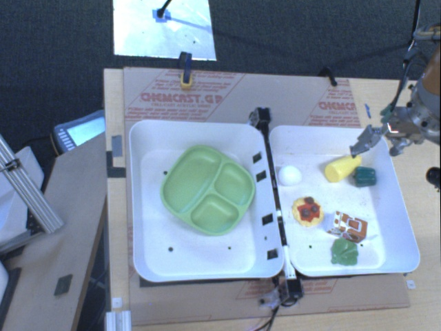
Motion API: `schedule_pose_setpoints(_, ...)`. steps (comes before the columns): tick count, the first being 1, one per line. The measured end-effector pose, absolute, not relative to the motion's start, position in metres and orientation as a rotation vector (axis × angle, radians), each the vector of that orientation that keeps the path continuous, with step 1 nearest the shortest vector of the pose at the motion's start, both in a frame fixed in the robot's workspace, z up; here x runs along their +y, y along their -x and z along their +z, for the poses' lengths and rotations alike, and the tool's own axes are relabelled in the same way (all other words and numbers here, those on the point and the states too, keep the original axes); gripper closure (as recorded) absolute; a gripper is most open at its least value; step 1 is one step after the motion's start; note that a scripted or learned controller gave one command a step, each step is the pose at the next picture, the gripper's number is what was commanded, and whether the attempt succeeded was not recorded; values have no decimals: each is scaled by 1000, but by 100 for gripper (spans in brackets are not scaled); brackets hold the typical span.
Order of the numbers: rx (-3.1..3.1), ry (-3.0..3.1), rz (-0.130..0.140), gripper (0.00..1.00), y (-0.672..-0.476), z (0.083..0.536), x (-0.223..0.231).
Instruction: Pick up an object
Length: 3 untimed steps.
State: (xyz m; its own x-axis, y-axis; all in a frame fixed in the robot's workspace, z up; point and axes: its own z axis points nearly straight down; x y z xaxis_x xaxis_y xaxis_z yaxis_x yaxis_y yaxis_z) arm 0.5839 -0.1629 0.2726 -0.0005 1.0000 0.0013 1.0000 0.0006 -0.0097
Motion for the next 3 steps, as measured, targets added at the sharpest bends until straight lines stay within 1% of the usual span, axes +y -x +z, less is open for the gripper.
schedule_pose_setpoints(1, -2226, 2219, -1, 0, -586, 279, -162)
schedule_pose_setpoints(2, -2227, 2214, 2, 0, -591, 231, -154)
schedule_pose_setpoints(3, -2222, 2219, 2, 0, -589, 188, -157)
